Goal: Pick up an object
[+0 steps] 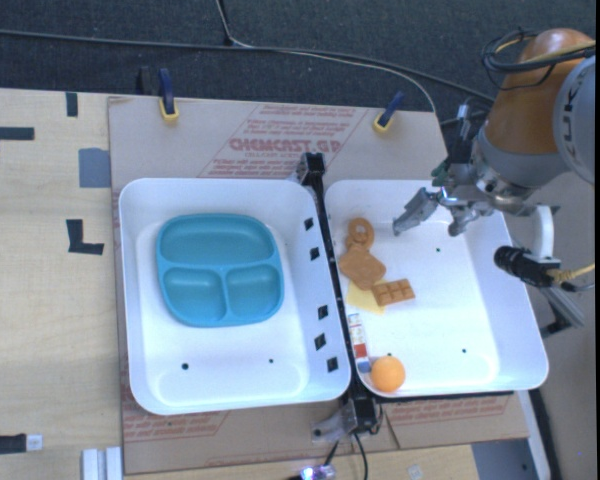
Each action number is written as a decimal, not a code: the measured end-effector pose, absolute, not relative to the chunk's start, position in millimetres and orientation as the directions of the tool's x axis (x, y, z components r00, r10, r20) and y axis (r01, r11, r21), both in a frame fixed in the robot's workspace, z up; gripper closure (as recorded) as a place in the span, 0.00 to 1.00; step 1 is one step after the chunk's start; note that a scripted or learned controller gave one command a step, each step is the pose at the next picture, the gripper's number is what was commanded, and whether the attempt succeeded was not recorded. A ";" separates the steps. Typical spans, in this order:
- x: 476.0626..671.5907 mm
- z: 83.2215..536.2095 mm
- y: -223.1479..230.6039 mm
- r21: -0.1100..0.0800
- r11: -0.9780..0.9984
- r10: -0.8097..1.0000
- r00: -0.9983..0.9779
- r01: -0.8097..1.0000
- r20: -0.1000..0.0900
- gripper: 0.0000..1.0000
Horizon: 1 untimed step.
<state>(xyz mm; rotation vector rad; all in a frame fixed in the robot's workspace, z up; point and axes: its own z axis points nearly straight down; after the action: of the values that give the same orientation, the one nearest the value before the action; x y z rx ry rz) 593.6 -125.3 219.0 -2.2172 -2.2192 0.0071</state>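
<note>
My gripper (435, 218) hangs open over the far part of the right bin (485, 313), its two grey fingers spread apart with nothing between them. Left of it and a little nearer lie a small round brown cookie (359, 232) and a larger tan biscuit (361, 266). Below those rests a waffle-patterned brown piece (393, 292) on a yellow slice (363, 301). An orange ball (387, 373) sits in the bin's near left corner beside a small red-and-white packet (357, 333). The gripper touches none of them.
The left bin (140, 298) holds a blue divided plate (220, 268). A black divider with clips (323, 268) runs between the bins. Two yellow clamps (168, 108) (384, 120) pin the cardboard at the back. The arm's wrist (525, 118) stands over the right bin's far right.
</note>
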 end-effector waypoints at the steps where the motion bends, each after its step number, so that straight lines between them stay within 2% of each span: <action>1: 595.0 174.0 -128.5 -0.006 0.001 1.000 -0.001 1.000 -0.001 0.00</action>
<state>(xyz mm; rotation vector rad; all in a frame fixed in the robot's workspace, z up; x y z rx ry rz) 595.0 -128.5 174.0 -2.2178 -2.2192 0.0076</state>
